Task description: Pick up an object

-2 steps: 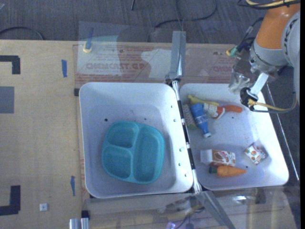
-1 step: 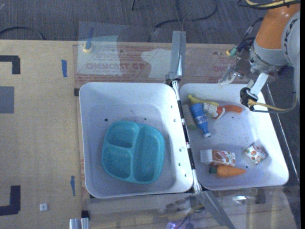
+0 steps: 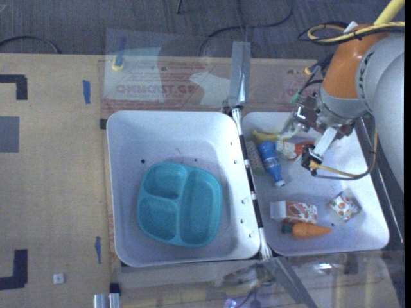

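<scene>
While gripper (image 3: 297, 126) hangs nearby, blue bottle (image 3: 270, 162) lies far-to-near, narrow end nearer.

A robotics laboratory is shown.
Two white bins (image 3: 122, 128) are set on a tape-marked wooden bench (image 3: 51, 172); cables (image 3: 239, 8) are trailed across grey carpet (image 3: 96, 5).

Wooden bench (image 3: 51, 172): blue tape strips (image 3: 86, 92) (two), black corner marks (image 3: 18, 86), clear sheet (image 3: 160, 76) at far edge.

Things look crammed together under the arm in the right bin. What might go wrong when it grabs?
The gripper hovers over a cluster: blue bottle, yellow item and small white-and-red pack. It may nudge neighbours or catch two at once. The bottle looks round and might roll away; it lies near the bin wall, leaving little room.
</scene>
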Motion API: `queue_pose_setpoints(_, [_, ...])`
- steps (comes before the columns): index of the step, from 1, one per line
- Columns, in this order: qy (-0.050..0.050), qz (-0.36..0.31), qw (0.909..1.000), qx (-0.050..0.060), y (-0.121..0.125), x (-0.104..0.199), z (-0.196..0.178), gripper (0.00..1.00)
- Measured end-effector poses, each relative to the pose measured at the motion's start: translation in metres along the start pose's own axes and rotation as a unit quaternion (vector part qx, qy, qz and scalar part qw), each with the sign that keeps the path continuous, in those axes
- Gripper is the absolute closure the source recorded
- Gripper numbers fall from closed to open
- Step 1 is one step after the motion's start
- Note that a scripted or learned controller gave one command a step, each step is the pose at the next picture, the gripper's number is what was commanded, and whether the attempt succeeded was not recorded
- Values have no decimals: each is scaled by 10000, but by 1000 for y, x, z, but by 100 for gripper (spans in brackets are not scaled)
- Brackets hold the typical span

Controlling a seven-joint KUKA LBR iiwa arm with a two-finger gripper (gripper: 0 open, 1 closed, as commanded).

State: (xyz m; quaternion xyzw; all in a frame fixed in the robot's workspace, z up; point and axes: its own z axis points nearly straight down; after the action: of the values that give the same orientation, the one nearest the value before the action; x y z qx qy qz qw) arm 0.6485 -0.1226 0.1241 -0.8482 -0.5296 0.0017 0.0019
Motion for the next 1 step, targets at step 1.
queue_pose_setpoints(1, [-2, 80, 10000, -15, 40, -38, -40, 0])
